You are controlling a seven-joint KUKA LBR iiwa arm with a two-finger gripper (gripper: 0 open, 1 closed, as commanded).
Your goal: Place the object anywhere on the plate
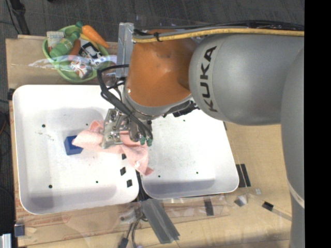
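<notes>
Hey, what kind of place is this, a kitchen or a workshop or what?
Probably a robot test bench in a lab, not a kitchen: a big grey arm reaches over two white bins, and a green bowl holds what look like toy foods.

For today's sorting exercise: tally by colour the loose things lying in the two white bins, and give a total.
Blue: 1, the blue block in the left bin.
Pink: 1, the pink cloth, draped across onto the right bin.
Total: 2.

Arm [243, 61] looks like smooth semi-gloss grey plastic, the gripper [120, 133] bare metal. Under its fingers, soft pink cloth [135, 156]; the bins [62, 190] are matt white plastic.
</notes>
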